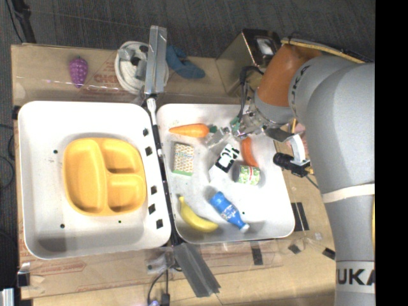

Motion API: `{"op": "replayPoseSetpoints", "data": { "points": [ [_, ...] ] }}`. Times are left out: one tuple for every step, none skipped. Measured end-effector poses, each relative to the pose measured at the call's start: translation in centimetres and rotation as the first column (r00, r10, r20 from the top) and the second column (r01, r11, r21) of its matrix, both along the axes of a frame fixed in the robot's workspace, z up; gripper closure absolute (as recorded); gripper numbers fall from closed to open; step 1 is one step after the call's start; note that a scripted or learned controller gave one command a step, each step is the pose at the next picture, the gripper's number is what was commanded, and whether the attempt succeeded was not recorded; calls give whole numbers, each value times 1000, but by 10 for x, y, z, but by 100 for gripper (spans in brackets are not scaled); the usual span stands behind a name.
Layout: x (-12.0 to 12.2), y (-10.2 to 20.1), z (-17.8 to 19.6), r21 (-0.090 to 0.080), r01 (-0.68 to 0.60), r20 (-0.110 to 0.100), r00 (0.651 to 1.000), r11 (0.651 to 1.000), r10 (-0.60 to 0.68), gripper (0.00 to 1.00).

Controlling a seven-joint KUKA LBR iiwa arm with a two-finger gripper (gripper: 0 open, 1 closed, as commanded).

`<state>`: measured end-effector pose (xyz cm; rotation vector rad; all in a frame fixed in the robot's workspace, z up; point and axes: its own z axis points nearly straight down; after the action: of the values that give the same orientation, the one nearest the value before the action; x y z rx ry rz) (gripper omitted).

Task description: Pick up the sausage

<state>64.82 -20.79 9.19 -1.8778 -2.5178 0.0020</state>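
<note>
Though the wrist crowds the far right part of the right bin point(280, 225), we can make out the sausage point(249, 152): a short reddish-orange piece lying lengthwise just right of a black-and-white carton point(225, 159) and touching, or nearly touching, a green-labelled can point(248, 174) at its near end. The gripper point(245, 123) sits just above the sausage's far end, but we cannot tell how it is set, since the arm's bulk and clutter hide that part. We judge the sausage to be a light toy, probably smooth plastic or rubber, rounded and so inclined to roll or squirt out of a pinch. It looks sturdy, not fragile. We would take it across its narrow width near the middle, closing from the left and right sides, where the carton leaves little room. The carrot point(189, 131), banana point(194, 217) and blue bottle point(227, 210) lie well apart from it and should not interfere.
</note>
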Motion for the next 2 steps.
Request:
{"op": "replayPoseSetpoints", "data": {
  "points": [
    [-3,-2,101,0,-71,3,997,997,71,0],
    [10,0,89,-2,-398,4,918,918,398,0]
  ]
}}
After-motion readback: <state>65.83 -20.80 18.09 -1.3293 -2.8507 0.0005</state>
